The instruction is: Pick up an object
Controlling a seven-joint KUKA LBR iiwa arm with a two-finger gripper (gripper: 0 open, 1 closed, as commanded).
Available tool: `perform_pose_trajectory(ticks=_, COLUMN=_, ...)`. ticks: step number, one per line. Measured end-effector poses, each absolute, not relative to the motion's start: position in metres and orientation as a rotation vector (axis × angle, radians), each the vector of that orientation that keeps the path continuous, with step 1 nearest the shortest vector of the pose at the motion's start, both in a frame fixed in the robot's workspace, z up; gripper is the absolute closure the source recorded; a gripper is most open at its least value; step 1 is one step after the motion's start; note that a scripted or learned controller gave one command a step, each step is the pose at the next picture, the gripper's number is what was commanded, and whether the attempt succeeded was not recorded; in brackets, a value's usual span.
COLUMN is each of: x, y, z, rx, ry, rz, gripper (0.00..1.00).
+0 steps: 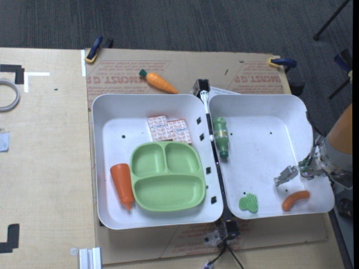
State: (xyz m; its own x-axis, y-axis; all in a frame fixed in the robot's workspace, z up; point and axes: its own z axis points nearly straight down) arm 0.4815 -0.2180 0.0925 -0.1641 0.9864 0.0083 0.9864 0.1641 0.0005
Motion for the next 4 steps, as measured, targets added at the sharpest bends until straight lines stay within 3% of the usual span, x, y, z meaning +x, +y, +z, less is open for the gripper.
perform_pose_trajectory(ticks=1, x=0.479, y=-0.222, z=0.14, rx=-1.413, ry=-2.811, rz=-0.001, gripper=0.0)
perform_pose_trajectory(ticks=2, x=0.554, y=-0.222, z=0.154, rx=-1.239, ry=-2.89, rz=0.0, gripper=0.0)
perform_pose_trajectory(ticks=3, x=0.496, y=-0.222, z=0.138, rx=-1.101, ry=-2.944, rz=-0.001, gripper=0.0)
perform_pose_trajectory(ticks=4, x=0.557, y=-0.222, z=0.15, rx=-0.727, ry=-3.061, rz=0.0, gripper=0.0)
